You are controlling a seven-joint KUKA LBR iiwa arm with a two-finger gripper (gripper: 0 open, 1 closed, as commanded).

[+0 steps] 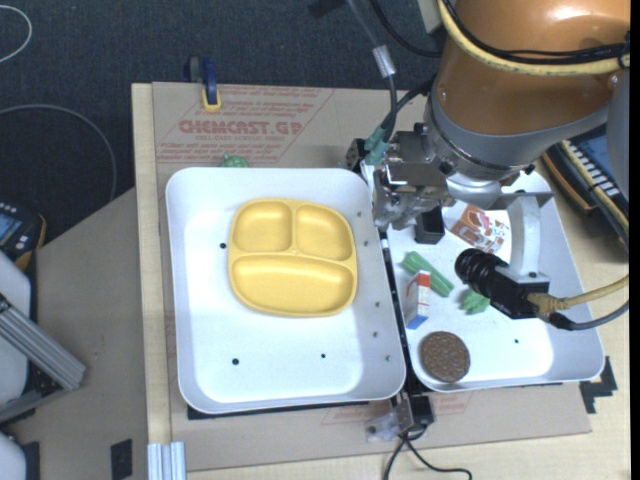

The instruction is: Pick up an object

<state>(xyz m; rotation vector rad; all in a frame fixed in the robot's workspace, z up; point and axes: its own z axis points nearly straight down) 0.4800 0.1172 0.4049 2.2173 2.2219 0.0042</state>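
Camera view: green block point(414, 264) just beside claw point(399, 212).

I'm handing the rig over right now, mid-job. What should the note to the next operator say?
Gripper: low over the far left corner of the right white bin; no object visibly held.
Right bin: green block, small red, white and blue box, green scrap, brown round disc, colourful packet.
Left white bin: yellow divided plastic plate.
Done: no pick visible.
Left: grasp one object and lift it.
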